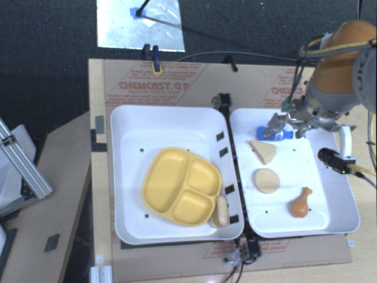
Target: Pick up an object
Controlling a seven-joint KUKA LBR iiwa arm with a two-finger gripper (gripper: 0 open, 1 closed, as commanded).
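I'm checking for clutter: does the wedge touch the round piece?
Apart. The camera view shows a strip of white bin floor between the wedge and the round piece.

Even overhead light, soft shadows, glare on foil sheet (140,15), slight blur.

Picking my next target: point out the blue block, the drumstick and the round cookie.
blue block (281,135): camera view, its front face.
drumstick (300,205): camera view, its thick end.
round cookie (267,180): camera view, its top.

Red "CHEMCAST GP" lettering marks the board (154,85).
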